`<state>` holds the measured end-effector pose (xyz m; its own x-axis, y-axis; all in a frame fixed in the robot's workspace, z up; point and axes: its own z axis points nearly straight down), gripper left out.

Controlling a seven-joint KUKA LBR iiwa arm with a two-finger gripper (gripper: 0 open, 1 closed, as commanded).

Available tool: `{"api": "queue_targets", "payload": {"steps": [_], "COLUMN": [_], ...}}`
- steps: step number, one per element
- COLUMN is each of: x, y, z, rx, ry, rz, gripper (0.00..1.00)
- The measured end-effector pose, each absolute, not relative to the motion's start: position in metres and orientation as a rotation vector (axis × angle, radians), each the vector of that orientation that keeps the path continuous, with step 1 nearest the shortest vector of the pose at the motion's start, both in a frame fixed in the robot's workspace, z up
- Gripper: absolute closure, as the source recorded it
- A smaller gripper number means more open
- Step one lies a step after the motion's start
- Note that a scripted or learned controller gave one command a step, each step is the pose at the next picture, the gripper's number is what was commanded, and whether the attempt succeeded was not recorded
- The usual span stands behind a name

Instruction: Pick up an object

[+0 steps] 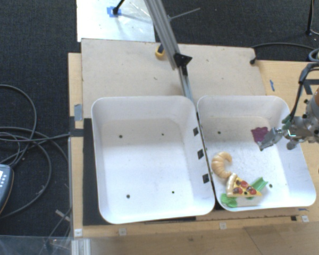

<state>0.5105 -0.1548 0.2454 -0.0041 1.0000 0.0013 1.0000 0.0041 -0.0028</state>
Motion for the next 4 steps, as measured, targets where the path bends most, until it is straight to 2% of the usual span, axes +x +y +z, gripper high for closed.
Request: {"api": "queue_targets", "payload": {"steps": [1,3,4], "x": [0.511,0.522,0.522], "y": [-0.155,-0.141,-0.141], "z": [0.248,0.145,0.093], "rx": [-2.219,-2.217,-2.219], "ry": [-2.226,-2.220,-2.219], "rz": [-0.002,0.002,0.003], "gripper": [0.00,0.00,0.00]}}
